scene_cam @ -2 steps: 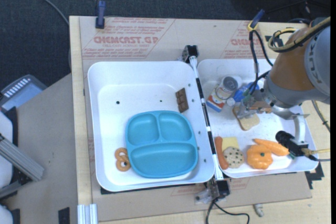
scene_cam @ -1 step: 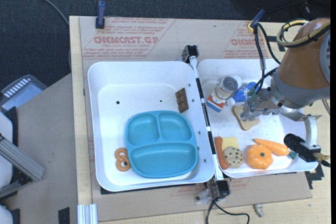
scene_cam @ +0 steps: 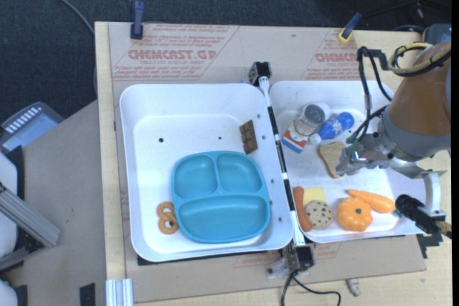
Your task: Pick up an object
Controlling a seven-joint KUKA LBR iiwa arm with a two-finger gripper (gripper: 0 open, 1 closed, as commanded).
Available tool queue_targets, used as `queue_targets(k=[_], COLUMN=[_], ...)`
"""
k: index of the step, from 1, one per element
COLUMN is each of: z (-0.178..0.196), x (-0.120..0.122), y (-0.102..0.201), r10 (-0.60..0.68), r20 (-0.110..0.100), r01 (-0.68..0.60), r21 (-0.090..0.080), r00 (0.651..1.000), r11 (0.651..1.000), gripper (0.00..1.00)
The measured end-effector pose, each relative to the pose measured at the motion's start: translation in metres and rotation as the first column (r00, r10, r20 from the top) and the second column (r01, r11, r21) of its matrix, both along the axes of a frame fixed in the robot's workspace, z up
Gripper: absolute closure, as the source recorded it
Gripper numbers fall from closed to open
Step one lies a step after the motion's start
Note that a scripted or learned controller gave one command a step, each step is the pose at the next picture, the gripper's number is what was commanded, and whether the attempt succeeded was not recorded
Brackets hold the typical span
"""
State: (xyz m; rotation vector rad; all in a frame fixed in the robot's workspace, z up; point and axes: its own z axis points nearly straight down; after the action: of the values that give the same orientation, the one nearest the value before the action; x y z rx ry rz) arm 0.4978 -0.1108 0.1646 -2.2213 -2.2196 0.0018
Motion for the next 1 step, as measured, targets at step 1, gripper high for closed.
queue_targets(k=[1], z=[0.0001], x=[0.0002], y=[0.0003], r10=[0.001], r20=[0.001], r01=[-0.001], r21=[0.0], r00=[1.0], r11=[1.0], gripper=[0.0])
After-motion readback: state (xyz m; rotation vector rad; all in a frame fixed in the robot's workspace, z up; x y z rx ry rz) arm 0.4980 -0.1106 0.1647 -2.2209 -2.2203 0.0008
